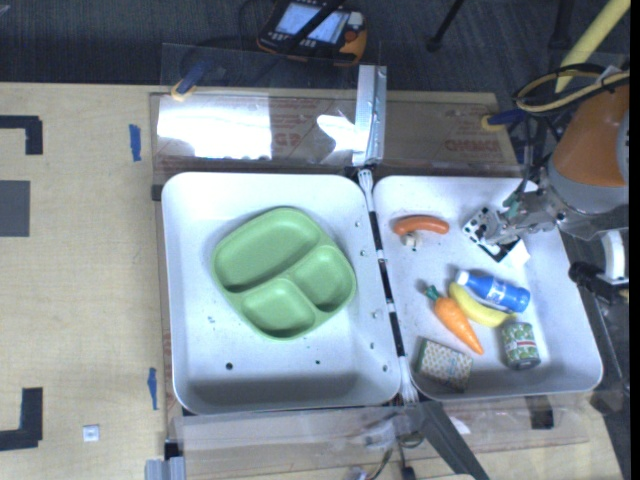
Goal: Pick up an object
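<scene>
Just left of fingers (487, 230): sausage (421, 225)

One camera watches me, fixed above the worktop (70, 268) and looking down at a slant, so the near edge sits at the bottom of the picture and the dark floor shows beyond the far edge at the top. It stands far enough back to take in both white bins whole: the left bin (190, 203) near the middle of the picture, the right bin (565, 313) toward the right side, with bare wooden worktop spreading out to the left. My arm (590, 148) comes in from the picture's right, and my pincer (492, 230) appears over the right bin's far corner, small in the frame.
</scene>
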`<state>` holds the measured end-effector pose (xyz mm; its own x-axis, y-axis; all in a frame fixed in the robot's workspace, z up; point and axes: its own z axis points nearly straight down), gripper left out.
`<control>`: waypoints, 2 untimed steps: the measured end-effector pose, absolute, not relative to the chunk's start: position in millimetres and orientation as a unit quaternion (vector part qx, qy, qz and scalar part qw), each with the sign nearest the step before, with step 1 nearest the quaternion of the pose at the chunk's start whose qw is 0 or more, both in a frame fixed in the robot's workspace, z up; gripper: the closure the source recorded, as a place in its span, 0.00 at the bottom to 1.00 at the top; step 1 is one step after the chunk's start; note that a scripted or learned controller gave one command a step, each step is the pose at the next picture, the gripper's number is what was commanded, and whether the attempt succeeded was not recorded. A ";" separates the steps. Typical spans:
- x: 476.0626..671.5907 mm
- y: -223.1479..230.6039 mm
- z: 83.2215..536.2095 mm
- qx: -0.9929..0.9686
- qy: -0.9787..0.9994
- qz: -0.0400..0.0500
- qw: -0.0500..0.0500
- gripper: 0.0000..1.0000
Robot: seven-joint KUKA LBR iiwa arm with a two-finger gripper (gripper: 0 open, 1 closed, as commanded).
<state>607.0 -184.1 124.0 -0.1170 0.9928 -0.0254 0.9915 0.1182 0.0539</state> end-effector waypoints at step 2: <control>645.0 -204.5 91.5 0.653 0.757 0.005 0.003 0.00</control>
<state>645.0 -204.5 91.5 -0.1468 0.9892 0.0026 0.9891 0.1467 0.0120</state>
